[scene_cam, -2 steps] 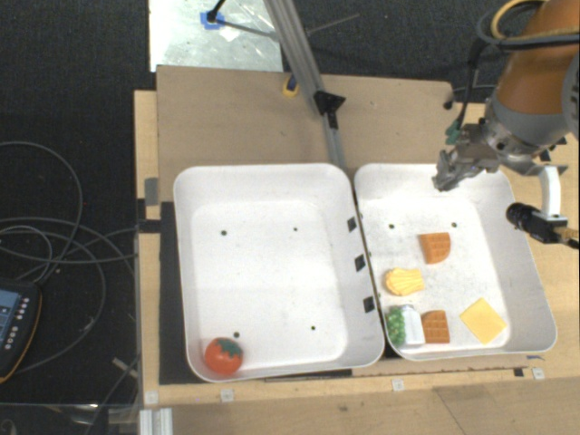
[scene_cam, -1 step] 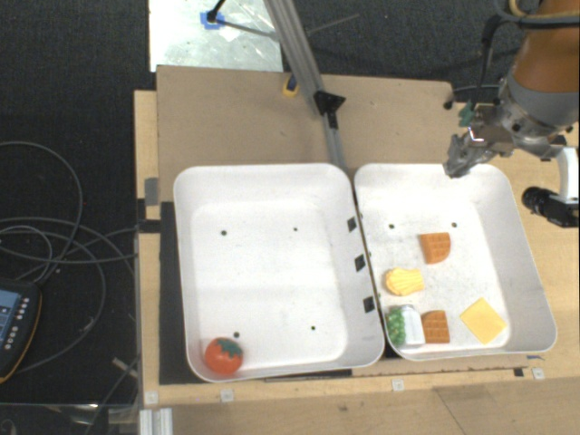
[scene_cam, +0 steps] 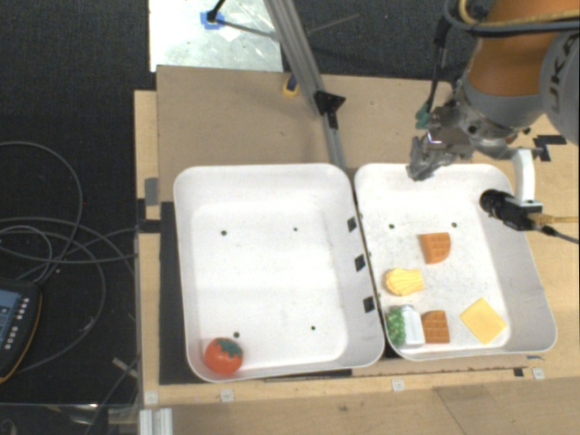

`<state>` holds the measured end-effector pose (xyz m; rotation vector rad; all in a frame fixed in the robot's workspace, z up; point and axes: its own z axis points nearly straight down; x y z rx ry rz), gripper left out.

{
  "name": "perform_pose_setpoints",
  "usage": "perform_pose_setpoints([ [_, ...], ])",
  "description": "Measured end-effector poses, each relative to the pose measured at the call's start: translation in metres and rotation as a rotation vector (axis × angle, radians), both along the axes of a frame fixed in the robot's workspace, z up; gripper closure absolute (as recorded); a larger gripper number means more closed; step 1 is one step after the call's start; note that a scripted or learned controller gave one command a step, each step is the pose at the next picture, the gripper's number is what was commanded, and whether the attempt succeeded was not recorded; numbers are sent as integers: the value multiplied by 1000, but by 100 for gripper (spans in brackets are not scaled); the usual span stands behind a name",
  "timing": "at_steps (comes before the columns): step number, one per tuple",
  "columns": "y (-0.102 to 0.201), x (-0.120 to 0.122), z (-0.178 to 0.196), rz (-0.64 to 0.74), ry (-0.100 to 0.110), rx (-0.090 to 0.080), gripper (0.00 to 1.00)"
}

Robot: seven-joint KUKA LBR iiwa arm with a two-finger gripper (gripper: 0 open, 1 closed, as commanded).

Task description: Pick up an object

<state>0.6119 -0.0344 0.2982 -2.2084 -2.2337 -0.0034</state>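
Camera view: tool [scene_cam: 422, 169] over right bin [scene_cam: 526, 270] far rim; grip unclear, possibly empty.

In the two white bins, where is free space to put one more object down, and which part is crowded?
The left bin is mostly bare; only a tomato sits in its near-left corner. In the right bin, the far half under the gripper is free. Its near half is crowded: two waffle pieces, a yellow shell-shaped toy, a green-and-white item and a cheese slice.

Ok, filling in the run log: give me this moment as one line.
gripper: above right bin far edge, holding nothing seen | right bin: five items | left bin: tomato
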Motion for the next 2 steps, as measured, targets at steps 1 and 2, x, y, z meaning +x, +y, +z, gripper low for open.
perform_pose_setpoints([
  [1, 41, -2, -14, -2, 1, 0, 100],
  [2, 86, 0, -36, -2, 2, 0, 100],
])
